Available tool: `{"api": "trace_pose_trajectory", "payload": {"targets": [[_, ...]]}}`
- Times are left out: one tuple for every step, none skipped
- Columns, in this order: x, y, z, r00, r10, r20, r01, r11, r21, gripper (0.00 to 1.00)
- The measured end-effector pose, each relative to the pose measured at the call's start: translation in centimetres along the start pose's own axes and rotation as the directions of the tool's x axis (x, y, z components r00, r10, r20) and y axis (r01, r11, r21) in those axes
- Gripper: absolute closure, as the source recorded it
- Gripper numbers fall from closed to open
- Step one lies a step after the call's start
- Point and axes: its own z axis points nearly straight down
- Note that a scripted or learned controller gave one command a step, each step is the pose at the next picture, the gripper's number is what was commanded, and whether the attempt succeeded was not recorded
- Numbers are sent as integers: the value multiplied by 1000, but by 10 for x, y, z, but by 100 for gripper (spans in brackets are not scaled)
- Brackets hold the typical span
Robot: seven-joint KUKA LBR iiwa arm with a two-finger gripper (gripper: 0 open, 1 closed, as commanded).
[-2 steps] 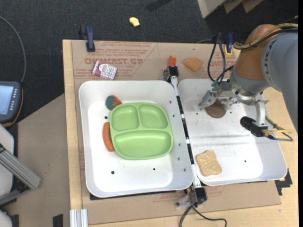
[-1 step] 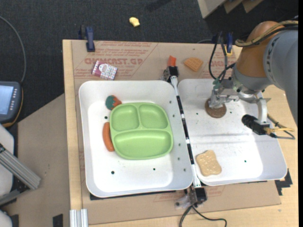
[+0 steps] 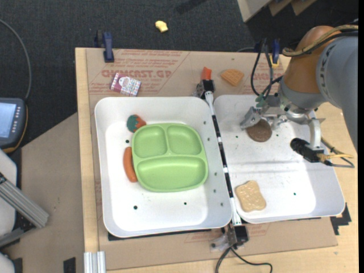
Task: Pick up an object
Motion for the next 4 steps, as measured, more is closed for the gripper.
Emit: {"api": "trace_pose_trajectory", "payload": {"targets": [[0, 1, -11, 1000, -1, 1, 1, 1000, -3, 100], [0, 1, -10, 1000, -1, 1, 1, 1000, -2, 0], [-4, 0, 24, 1000, 3, -3, -3, 1000, 11, 0], [-4, 3, 10, 1000, 1, 1, -1, 1000, 2, 100]]}}
